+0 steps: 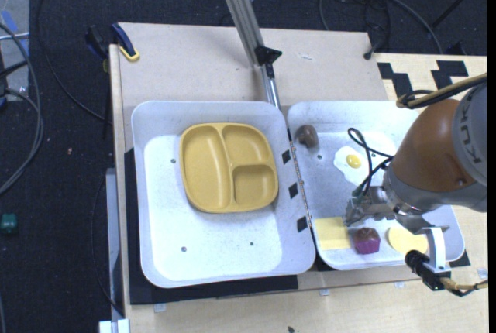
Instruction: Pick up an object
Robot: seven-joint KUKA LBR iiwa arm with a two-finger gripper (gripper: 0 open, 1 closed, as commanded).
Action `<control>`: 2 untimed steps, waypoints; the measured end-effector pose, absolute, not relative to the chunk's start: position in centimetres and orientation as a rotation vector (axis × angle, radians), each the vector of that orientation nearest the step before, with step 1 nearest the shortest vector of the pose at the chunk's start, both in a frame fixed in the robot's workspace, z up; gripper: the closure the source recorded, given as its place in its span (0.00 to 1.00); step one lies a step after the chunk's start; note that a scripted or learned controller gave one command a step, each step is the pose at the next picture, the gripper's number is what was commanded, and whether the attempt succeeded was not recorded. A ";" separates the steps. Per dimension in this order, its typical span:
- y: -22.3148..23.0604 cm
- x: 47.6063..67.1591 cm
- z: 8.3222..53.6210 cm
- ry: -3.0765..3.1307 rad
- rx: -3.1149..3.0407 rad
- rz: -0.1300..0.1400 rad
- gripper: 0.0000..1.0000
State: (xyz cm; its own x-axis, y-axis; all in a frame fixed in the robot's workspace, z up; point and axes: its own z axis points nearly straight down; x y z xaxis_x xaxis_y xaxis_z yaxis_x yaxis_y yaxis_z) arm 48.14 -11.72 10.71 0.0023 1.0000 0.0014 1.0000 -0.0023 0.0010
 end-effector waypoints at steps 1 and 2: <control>-11.7 48.8 16.9 -2.228 -2.222 -0.005 1.00; -11.2 49.1 23.1 -2.230 -2.222 -0.006 1.00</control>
